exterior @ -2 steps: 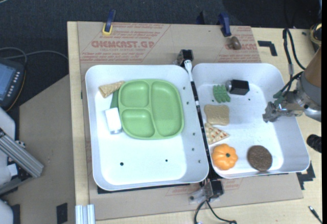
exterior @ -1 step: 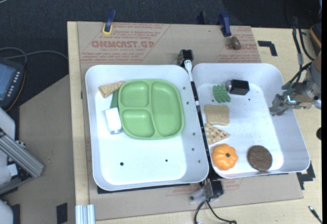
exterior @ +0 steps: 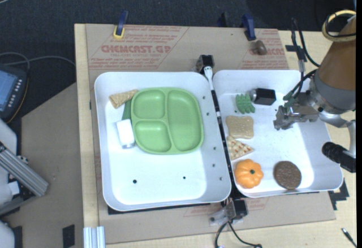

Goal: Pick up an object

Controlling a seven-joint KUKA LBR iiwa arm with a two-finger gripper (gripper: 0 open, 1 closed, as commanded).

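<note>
Two white bins sit side by side on the desk, and the loose things are split between them in a way that suits picking. The right bin (exterior: 317, 179) carries most of the small items, spread apart along its left wall so each can be reached alone: a green ridged piece (exterior: 244, 104) and a small black block (exterior: 264, 95) near the far edge, a slice of bread (exterior: 240, 126) below them, a waffle-patterned wedge (exterior: 240, 148), then an orange pumpkin (exterior: 249, 173) and a brown round cookie (exterior: 287, 174) by the near edge. The left bin (exterior: 164, 185) holds a green divided plate (exterior: 168, 119), with a tan cracker triangle (exterior: 122, 98) at its far left corner and a small white block (exterior: 125, 133) touching its left rim.

The hand (exterior: 281, 121) hangs over the bare middle of the right bin, toward its right wall, pointing left toward the bread and the black block. It seems to rest on nothing and nothing shows between its tips; whether it is spread or closed I cannot tell at this size. Any of the right bin's items could be the target; the bread and black block lie nearest
</note>
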